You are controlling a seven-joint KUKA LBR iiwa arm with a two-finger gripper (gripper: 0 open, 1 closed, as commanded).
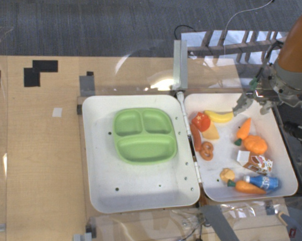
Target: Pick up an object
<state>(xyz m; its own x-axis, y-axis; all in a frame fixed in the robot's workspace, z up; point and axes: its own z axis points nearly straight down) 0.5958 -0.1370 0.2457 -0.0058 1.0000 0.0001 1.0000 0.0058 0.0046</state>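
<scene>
One view: the fixed camera above the bench, looking down on both bins.
Landmark: the divider (188,141) between the two white bins; all places below are given from it.
Left bin (101,189): left of the divider, holding a green sectioned plate (144,135) that lies flat near its middle.
Right bin (288,176): right of the divider, holding all the loose toy food.
Nearest the divider: a red sausage (195,138) lying along it, a red tomato (201,121) just right of that, a pretzel (207,150) below the tomato.
Further right: a banana (219,116) at the bin's upper part, a carrot (244,129), an orange pumpkin-like piece (256,145), a small printed carton (258,164).
Lower right of the divider: a second carrot (248,187) touching a blue bottle (262,182).
Gripper (251,104): well right of the divider, above the upper part of the right bin, just beside the banana's right end and above the first carrot.
Pincer state: fingers spread apart, nothing between them.
Task's thing: any of these objects would serve; every one lies on the bin floor.
Done, by my reading: the arm is over the right bin, within reach of the banana and carrot.
Left: descend onto one object, close, lift; none of this is visible yet.
</scene>
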